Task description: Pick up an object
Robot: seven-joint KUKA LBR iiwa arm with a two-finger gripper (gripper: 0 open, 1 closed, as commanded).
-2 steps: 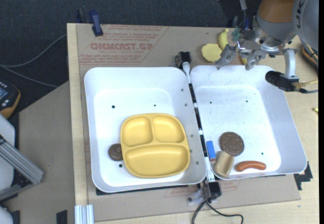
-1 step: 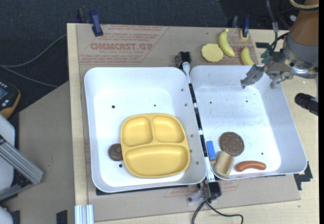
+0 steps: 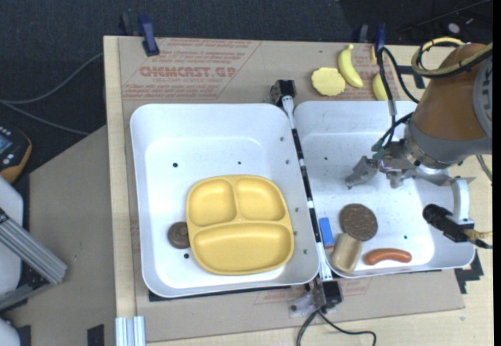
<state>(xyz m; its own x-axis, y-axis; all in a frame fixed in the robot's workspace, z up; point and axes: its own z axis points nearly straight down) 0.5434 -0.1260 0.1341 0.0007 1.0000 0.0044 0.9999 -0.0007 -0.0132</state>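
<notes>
Three things sit in the right bin [image 3: 329, 121] as pickable candidates: one brown cookie [image 3: 358, 221], one tan cup lying on its side [image 3: 345, 252] and one hot dog [image 3: 387, 257], all bunched toward the near edge, with the cup just beside the cookie. The gripper [image 3: 364, 174] is hovering over the bare middle of that bin, above the cookie and apart from it, and honestly I can't tell how wide it's set from this angle, but nothing is in it. If I were running this I'd go for the hot dog, since it has some clear floor around it; line the jaws across its short side, come straight down, and close only once low. The cookie looks flat and would probably slip out. Counting the rest: two white bins, the left bin [image 3: 156, 129] holding one yellow divided plate [image 3: 237, 223] and one dark round cookie [image 3: 179, 235] tucked against the plate's left edge. Up on the bench behind the bins there's one banana [image 3: 350, 67] and one yellow chip-looking piece [image 3: 329, 81].
</notes>
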